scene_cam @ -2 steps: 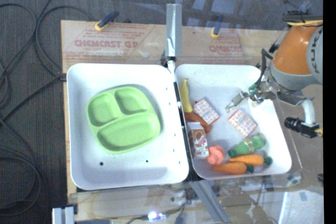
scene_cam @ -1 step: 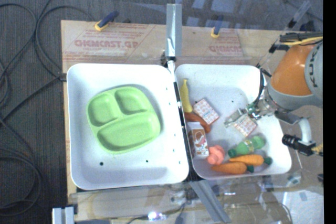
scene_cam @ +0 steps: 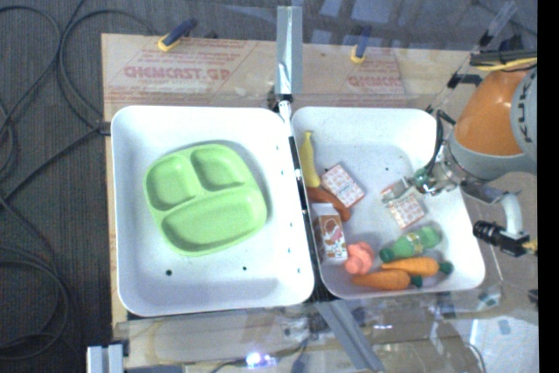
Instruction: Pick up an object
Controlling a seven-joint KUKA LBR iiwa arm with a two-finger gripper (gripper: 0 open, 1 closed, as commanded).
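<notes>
Brown board-topped table (scene_cam: 131, 92) bearing two shallow white plastic bins side by side, with red lettering on its far strip and two yellow-and-blue clamps on its far edge; dark carpet with loose cables around it; left white bin (scene_cam: 131, 275) holding a lime-green plastic meal tray with three compartments (scene_cam: 206, 197), which lies flat near the bin's middle; right white bin (scene_cam: 376, 131) holding the small objects; grey arm with an orange band (scene_cam: 491, 122) reaching in over the right bin's right wall; the hand (scene_cam: 421, 182) low at the right side of that bin, just above a small red-and-white patterned card (scene_cam: 406, 207); whether its fingers are apart or together cannot be told, and nothing is seen between them; yellow plastic banana (scene_cam: 308, 160) lying along the bin's left wall; second red-and-white patterned card (scene_cam: 342, 184) just right of the banana; reddish-brown sausage-shaped toy (scene_cam: 325, 196) partly under that card; small white carton with a brown picture (scene_cam: 329, 238) near the left wall, below the sausage; pink toy lump (scene_cam: 358, 258) touching the carton's lower right; two orange plastic carrots (scene_cam: 403, 268) along the near wall, one (scene_cam: 384, 279) lying nearer than the other; green plastic bottle-like piece (scene_cam: 417, 238) just above the carrots; candidate objects for picking all lie in the right bin, none lifted
</notes>
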